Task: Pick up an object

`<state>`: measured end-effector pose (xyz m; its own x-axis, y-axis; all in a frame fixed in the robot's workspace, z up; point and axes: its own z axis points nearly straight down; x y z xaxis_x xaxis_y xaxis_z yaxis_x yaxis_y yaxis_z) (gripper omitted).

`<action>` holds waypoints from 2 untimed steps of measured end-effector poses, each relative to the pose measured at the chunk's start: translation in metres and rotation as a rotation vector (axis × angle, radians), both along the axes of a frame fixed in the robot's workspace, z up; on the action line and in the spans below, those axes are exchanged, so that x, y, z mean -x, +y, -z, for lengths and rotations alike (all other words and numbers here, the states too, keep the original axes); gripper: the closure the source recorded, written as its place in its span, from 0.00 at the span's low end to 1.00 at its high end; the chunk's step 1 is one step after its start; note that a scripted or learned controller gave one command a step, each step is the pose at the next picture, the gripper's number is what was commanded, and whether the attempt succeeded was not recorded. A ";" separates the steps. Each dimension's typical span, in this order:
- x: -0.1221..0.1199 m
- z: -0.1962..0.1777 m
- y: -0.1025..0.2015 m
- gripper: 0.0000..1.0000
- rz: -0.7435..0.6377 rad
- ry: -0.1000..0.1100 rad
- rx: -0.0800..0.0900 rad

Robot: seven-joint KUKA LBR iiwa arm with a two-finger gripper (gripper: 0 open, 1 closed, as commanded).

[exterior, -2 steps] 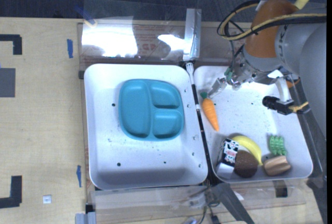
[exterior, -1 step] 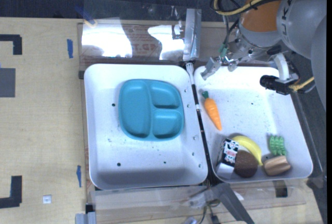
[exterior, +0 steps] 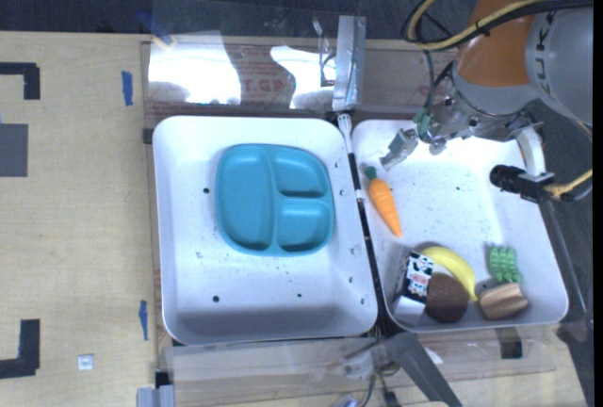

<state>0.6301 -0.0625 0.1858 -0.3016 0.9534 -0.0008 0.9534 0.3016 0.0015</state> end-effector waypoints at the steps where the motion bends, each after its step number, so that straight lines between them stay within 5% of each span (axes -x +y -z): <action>1: -0.018 0.001 0.003 0.00 0.023 -0.001 0.000; 2: 0.036 0.000 -0.028 0.00 -0.014 0.000 0.001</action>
<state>0.5943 -0.0901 0.1856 -0.3149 0.9491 -0.0017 0.9491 0.3149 0.0009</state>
